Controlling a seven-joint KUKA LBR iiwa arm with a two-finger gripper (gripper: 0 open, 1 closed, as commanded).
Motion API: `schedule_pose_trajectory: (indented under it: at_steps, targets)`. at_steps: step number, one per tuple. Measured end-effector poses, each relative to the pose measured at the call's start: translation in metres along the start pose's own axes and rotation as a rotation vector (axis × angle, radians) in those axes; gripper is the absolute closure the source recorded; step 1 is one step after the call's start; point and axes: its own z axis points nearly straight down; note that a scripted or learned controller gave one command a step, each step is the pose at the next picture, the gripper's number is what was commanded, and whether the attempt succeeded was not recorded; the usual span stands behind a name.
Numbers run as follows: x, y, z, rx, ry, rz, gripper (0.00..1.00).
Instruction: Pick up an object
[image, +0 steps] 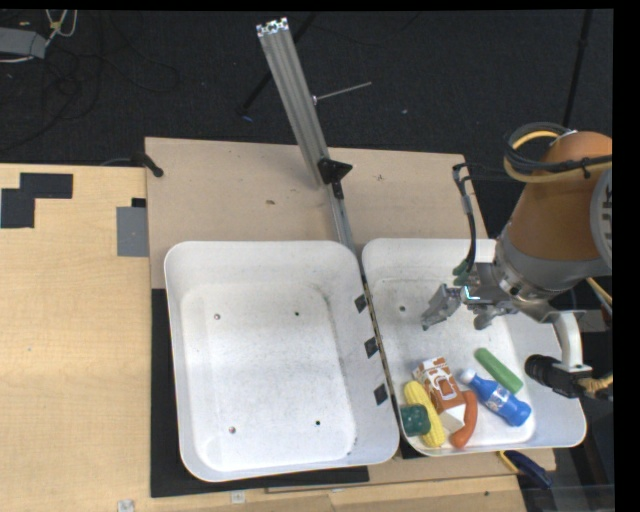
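Over the right bin (400, 262), the gripper (463, 308) hangs above bare white floor, its two fingers (438, 305) spread apart with nothing between them. Toward the near corner of that same bin the objects lie in a cluster, apart from the gripper: a yellow corn cob (423, 410) close to the wall shared with the left bin (262, 258), a small orange-and-white box (440, 381) just beside the corn, an orange curved piece (464, 424) touching the corn's near end, a blue bottle (498, 398) just right of the box, and a green stick (498, 369) lying aslant just beyond the bottle. Both bins sit side by side on the table (240, 190), and a grey metal rail (298, 100) rises aslant from behind the bins' shared wall.
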Motion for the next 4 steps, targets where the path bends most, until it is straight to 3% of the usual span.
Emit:
schedule_pose_trajectory:
  at_steps: [1, 3, 4]
  targets:
    - [-0.002, 0.001, -0.002, -0.005, -0.001, 0.004, 0.00]
    - [-0.006, -0.016, 0.114, 0.002, 0.000, 0.002, 0.00]
    - [-0.006, -0.016, 0.124, -0.006, -0.001, 0.004, 0.00]
